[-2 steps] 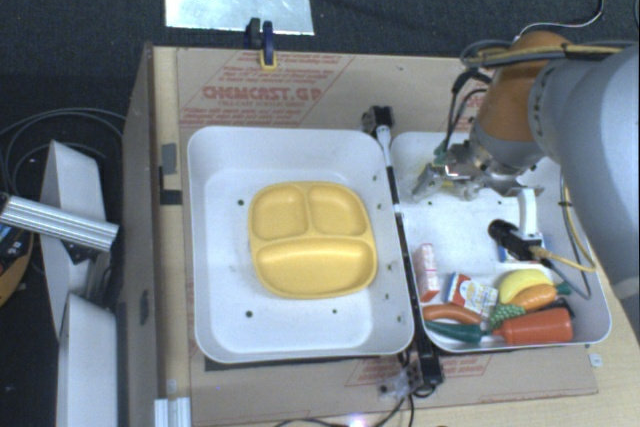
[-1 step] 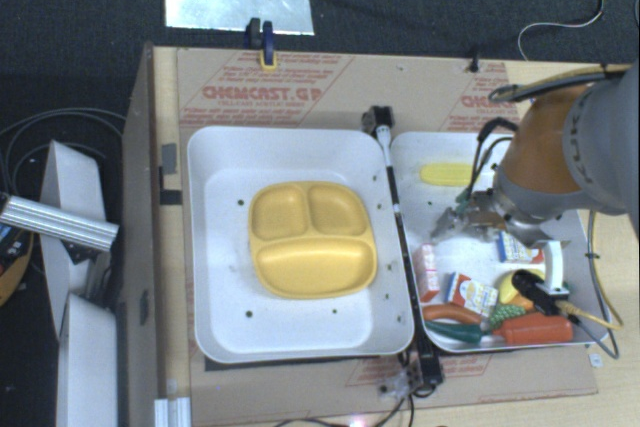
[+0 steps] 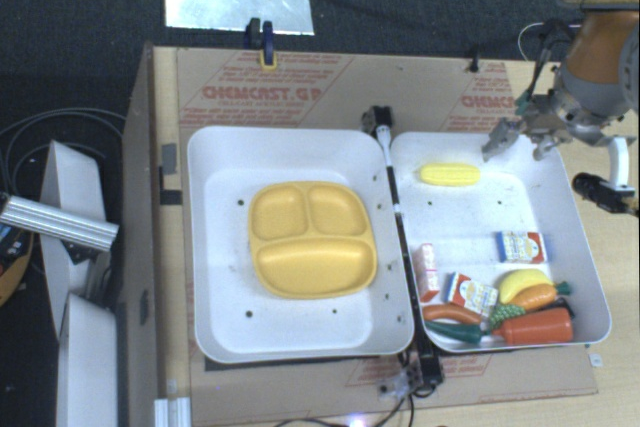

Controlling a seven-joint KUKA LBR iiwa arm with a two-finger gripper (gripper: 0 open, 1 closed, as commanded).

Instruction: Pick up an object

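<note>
My gripper (image 3: 520, 143) hangs over the far right rim of the right bin (image 3: 560, 190), fingers spread open with nothing between them. A yellow corn cob (image 3: 449, 175) lies in that bin's far part, left of and slightly below the gripper. In the near right corner sit an orange carrot (image 3: 538, 326), a yellow banana (image 3: 520, 284), an orange piece (image 3: 537, 297), a red sausage (image 3: 452, 314) and a green pod (image 3: 455, 334). A blue-and-white carton (image 3: 520, 246), a red-and-white carton (image 3: 470, 293) and a small red packet (image 3: 427, 271) lie near them.
The left bin (image 3: 215, 215) holds a yellow divided plate (image 3: 311, 238). A black divider clamp (image 3: 381, 123) sits between the bins at the far edge. Cardboard (image 3: 330, 85) lies under both bins. The arm's grey wrist with its orange band (image 3: 600, 55) stands at the right.
</note>
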